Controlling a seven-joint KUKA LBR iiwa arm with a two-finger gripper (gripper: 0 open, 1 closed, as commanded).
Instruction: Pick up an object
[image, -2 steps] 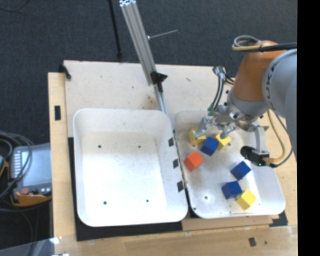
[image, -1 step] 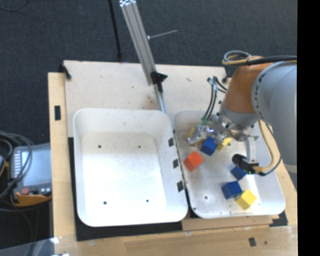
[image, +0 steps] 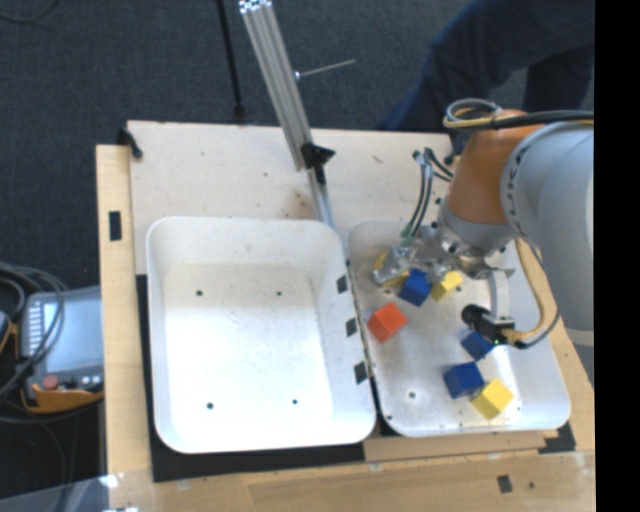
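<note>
Wooden surface (image: 230, 170) bearing two white bins — my gripper (image: 425, 268) hangs low in the right bin (image: 520, 415), its opening indiscernible. Nearest target: blue cube (image: 414, 288), just beneath, with orange cube (image: 387, 322) slightly farther toward the left bin (image: 250, 330).

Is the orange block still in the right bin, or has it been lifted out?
In the bin. The orange block lies on the right bin's floor near its left wall, apart from the gripper, which hangs above the blue block.
</note>
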